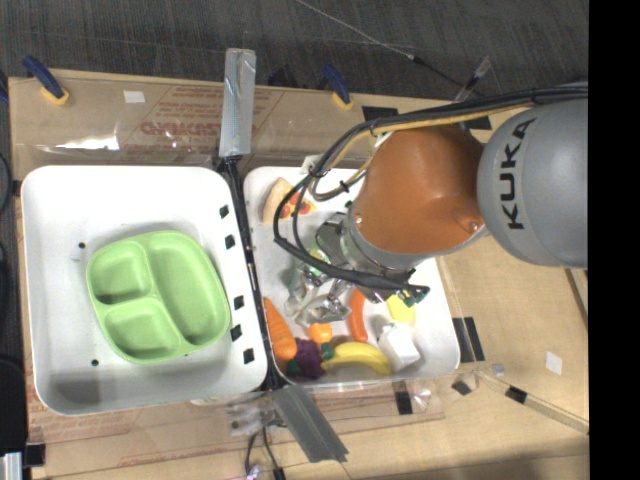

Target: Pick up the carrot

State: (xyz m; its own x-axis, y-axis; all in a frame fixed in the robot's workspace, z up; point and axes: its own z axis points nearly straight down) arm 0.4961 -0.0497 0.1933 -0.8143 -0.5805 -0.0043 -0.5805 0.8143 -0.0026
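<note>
The carrot (280, 330) is orange and tapered. It lies along the left wall of the right bin (440, 340), near the front, with its thick end towards the purple grapes (307, 360). My gripper (316, 298) hangs low in the same bin, just right of the carrot's upper tip and slightly behind it. Nothing can be made out in the gripper. The orange wrist band and grey arm hide the middle and back right of that bin.
Beside the grapes lie a banana (356, 356), a white block (398, 346), a yellow piece (400, 310) and a second orange piece (357, 314). A pale bread-like item (277, 198) sits at the back left. The left bin (50, 198) holds a green divided plate (155, 293).
</note>
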